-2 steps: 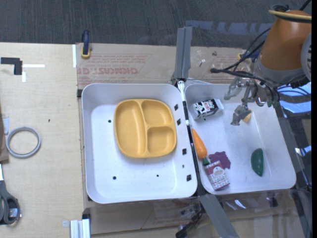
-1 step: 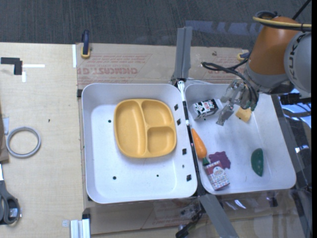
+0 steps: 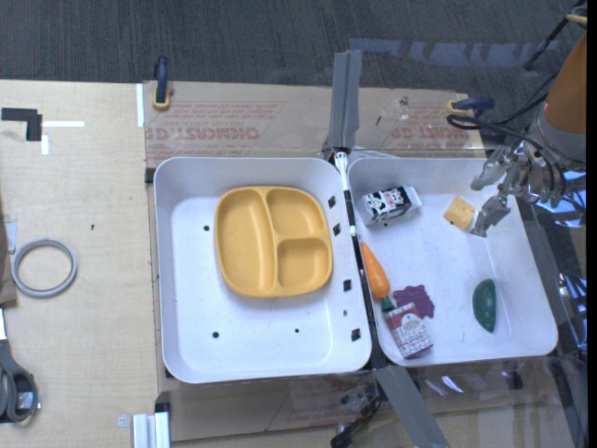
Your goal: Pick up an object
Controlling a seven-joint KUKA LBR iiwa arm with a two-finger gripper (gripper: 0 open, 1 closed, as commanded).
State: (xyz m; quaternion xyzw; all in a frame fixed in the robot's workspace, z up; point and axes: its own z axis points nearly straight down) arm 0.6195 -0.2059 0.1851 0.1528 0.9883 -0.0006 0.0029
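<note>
cheese (image 3: 458,213) is the thing nearest our gripper (image 3: 492,215), lying on the floor of the right bin (image 3: 448,343) near its far wall, just beside the fingertips. we see nothing between the fingers; they look spread a little, empty. so no pick is made yet: closing on a piece and lifting it are both left.
</note>
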